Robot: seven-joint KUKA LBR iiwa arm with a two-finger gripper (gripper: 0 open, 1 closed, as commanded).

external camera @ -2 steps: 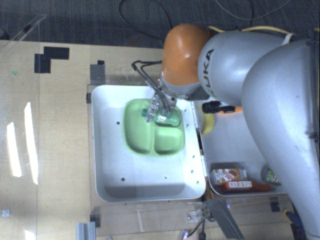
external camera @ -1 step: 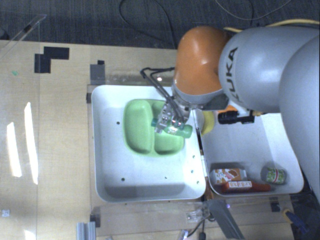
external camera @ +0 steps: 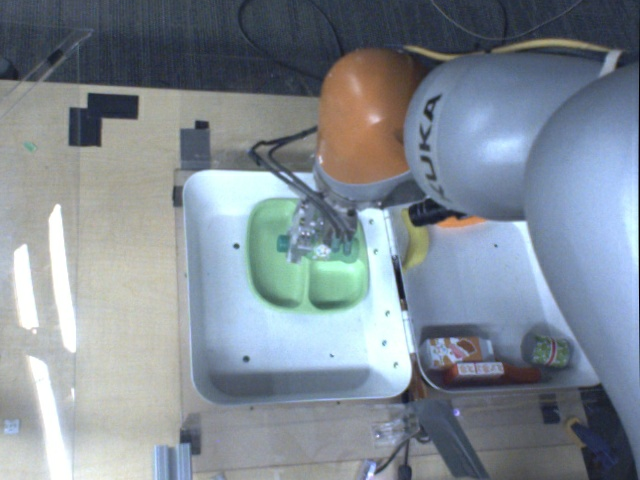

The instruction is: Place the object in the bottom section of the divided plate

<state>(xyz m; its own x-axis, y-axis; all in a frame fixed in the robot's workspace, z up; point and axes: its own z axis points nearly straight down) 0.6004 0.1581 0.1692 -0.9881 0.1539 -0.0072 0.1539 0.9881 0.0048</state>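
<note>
The arm [external camera: 520, 138] is a bulky, rounded grey casing with dark "KUKA" lettering [external camera: 428, 143] on its side. A glossy orange band [external camera: 365, 118] sits above the wrist, where thin black cables [external camera: 285, 168] loop.

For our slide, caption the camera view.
KUKA arm's tool hovers over the green divided plate in the left bin.

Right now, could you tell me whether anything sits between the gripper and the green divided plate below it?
Nothing visible does. The gripper hangs directly over the green divided plate in the left bin, and the plate's lower sections look bare.
</note>
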